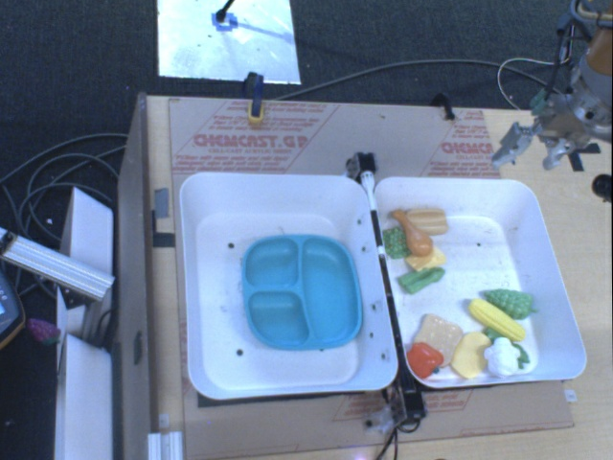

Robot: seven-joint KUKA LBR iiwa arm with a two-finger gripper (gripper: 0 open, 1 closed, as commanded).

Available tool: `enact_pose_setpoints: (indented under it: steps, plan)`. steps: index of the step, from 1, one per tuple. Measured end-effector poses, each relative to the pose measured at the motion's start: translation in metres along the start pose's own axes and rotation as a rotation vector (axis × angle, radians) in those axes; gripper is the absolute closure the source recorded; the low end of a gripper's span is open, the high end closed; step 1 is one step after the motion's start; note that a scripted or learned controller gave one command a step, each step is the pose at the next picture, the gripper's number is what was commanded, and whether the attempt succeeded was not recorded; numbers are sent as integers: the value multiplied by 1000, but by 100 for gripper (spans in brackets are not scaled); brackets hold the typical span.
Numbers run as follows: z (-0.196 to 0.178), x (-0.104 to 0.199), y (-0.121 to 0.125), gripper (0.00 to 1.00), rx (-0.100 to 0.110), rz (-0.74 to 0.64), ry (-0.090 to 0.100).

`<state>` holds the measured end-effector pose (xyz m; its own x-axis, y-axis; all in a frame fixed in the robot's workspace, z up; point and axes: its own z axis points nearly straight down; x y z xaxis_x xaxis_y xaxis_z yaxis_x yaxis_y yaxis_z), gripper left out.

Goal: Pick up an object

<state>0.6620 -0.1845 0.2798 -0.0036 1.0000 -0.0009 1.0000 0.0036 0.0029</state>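
end effector hangs over the worktop beyond the right bin, metal fingers spread apart, nothing between them. glossy plastic food lies in that bin: bumpy yellow corn, knobbly white cauliflower, smooth red pepper. left bin holds a blue sectioned tray.

Two bins sit side by side on the bench, touching along their inner walls. The left bin holds a divided tray lying flat near its middle. The right bin holds toy food: a drumstick toward the back left, a corn cob and a cauliflower toward the front right. The gripper hangs behind the right bin's far right corner.
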Motion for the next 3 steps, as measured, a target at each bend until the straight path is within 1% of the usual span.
enact_pose_setpoints:
  steps: [1, 2, 3]
  plan:
    - [97, 53, -9, 0, 4, -2, 2]
    - [128, 85, -25, 0, 2, -2, 1]
    - [188, 97, -1, 0, 1, -2, 1]
